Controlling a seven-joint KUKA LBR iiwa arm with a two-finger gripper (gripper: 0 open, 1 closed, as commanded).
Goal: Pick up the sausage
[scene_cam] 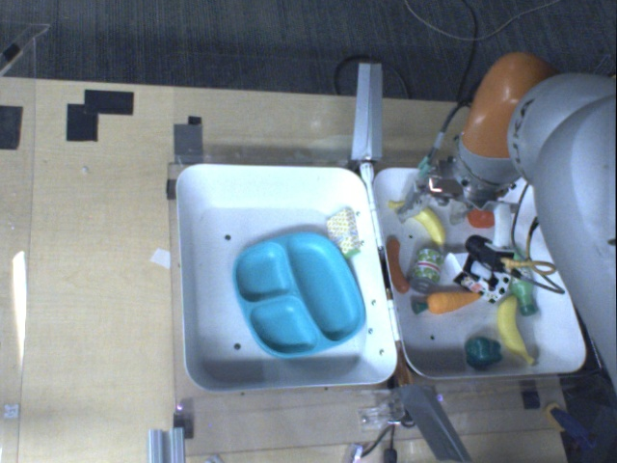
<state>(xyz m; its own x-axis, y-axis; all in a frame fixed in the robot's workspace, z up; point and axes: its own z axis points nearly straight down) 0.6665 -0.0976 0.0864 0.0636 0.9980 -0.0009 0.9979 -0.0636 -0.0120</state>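
The sausage (pixel 393 262) is a short red-brown link lying lengthwise against the left wall of the right bin (pixel 569 355). My gripper (pixel 434 193) hangs at the back of that bin, below the arm's orange band. It sits over the upper end of a yellow banana (pixel 431 226). The sausage lies to the gripper's lower left, a short way apart, with nothing touching it but the bin wall.
Beside the sausage stands a small green can (pixel 426 268), with a carrot (pixel 451 302) below it. A second banana (pixel 511 328), a teal lump (pixel 482 351) and a black-and-white item (pixel 487 276) crowd the right bin. The left bin (pixel 207 210) holds a blue divided plate (pixel 299 292) and a yellowish sponge (pixel 344 228).
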